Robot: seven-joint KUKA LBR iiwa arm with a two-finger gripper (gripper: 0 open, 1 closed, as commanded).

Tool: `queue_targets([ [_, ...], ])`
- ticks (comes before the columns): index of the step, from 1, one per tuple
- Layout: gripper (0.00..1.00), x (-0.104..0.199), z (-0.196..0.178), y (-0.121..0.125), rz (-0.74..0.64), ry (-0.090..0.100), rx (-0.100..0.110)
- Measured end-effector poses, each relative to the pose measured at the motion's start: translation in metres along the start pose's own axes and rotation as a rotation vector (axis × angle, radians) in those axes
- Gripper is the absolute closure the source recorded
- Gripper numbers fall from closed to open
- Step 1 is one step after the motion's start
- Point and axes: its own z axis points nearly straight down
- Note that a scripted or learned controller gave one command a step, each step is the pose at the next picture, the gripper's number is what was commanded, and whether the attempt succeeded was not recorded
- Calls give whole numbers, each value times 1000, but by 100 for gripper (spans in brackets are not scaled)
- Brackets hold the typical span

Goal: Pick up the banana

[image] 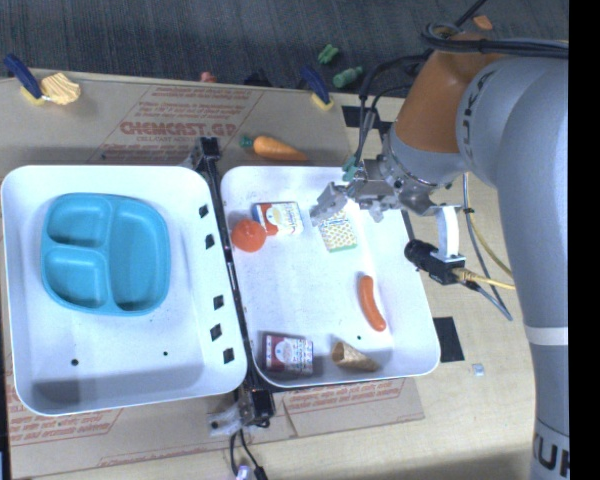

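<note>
Nothing is lifted yet. The gripper (pixel 330 204) is poised over the right bin (pixel 405 268); its opening cannot be told. The banana (pixel 60 90) is perhaps the yellow lump lying outside, beyond the left bin (pixel 20 268).

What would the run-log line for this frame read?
gripper: over right bin, upper part | banana: unidentified | left bin: blue tray
</note>
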Motion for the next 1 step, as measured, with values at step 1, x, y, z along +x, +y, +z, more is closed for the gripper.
queue_targets([
  [1,0,59,107,-24,-77,0,1],
])
